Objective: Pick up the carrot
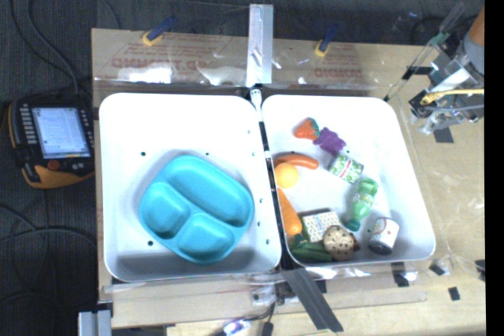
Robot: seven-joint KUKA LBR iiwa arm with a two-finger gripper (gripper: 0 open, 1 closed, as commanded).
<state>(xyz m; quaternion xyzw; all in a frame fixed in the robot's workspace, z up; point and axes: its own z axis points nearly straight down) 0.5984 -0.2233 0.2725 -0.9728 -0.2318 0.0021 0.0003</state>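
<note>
Fingers cannot be judged open or closed: the gripper [446, 100] sits at the right edge, outside the right bin [402, 169], over the bench [441, 193], well apart from the carrot [289, 218]. That carrot lies along the right bin's left wall, just below a yellow ball [286, 176], touching a checkered block [318, 226]. A blue divided plate [197, 206] rests in the left bin [126, 130].
</note>
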